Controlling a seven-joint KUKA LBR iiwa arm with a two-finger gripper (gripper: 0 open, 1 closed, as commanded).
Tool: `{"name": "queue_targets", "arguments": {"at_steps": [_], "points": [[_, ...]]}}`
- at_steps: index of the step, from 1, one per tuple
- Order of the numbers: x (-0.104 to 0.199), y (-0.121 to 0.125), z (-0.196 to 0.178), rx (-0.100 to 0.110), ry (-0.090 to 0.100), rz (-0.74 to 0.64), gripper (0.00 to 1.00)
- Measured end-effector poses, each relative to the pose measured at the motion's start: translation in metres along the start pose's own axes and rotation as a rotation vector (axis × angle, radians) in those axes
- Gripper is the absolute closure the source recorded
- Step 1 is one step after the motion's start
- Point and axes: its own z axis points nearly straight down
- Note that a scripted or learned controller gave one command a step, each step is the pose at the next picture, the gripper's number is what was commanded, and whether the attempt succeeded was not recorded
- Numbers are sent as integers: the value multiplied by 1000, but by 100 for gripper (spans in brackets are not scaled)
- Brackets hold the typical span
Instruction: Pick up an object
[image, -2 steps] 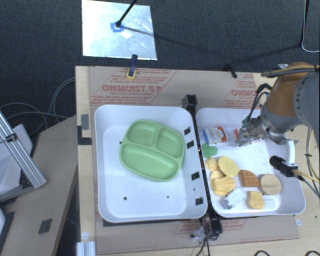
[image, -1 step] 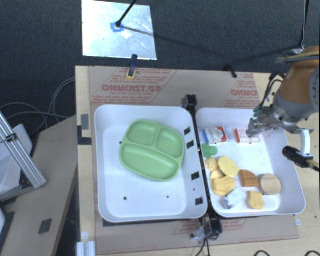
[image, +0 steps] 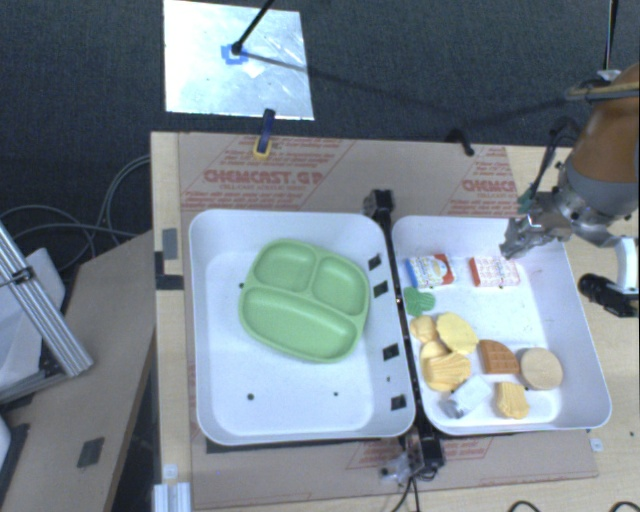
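Reaching in from the right, the end effector (image: 520, 240) hangs low over the far right corner of the right bin (image: 575, 330), just beside a red and white packet (image: 495, 271). I cannot tell how it is set. Another packet (image: 431, 270), yellow and brown food toys (image: 452, 350) and a round cookie (image: 541, 368) lie there too. The left bin (image: 215, 300) holds a green tray (image: 303, 298) with three parts.
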Motion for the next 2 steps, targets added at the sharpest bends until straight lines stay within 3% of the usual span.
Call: {"name": "queue_targets", "arguments": {"at_steps": [1,2], "points": [[0,1,-18,2,0,0,100],[46,16,-9,4,2,-3,100]]}}
